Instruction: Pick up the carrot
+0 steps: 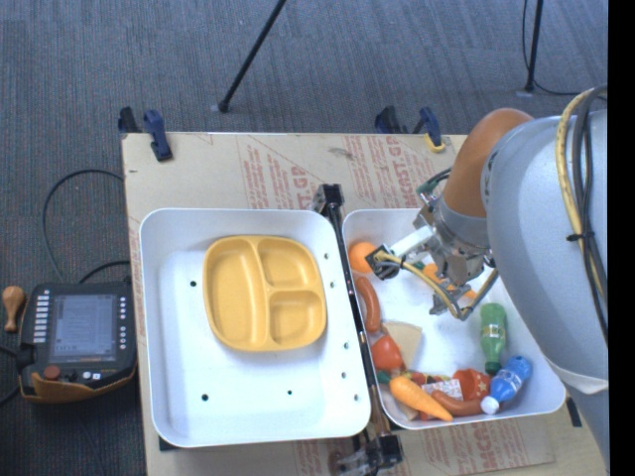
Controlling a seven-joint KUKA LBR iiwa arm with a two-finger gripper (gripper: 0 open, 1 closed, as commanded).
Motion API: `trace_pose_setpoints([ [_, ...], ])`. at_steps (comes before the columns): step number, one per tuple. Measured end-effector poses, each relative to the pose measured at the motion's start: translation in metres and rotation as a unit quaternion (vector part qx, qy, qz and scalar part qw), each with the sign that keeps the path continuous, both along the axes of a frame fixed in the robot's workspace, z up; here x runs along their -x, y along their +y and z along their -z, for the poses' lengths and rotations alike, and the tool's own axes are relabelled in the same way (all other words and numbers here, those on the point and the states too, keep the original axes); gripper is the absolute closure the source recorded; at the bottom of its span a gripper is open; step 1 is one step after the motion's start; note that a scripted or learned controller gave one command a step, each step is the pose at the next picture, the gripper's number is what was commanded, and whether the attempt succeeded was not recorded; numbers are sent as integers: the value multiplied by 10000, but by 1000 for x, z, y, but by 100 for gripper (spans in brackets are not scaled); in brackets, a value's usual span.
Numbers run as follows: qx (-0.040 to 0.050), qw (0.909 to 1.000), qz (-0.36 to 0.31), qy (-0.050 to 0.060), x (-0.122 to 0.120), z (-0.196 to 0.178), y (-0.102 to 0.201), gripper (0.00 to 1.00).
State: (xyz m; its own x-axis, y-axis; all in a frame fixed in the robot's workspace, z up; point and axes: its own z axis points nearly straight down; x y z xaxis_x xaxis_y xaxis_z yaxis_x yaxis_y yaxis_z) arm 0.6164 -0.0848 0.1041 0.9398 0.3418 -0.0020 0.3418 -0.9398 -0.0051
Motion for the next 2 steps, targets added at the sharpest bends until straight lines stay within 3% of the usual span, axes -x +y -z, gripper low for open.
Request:
trace_pose_setpoints([
  [1, 8, 9972, 753, 9, 57, 17, 2, 0],
  [2, 7, 9972, 744, -14, -19, -84, 57, 0],
])
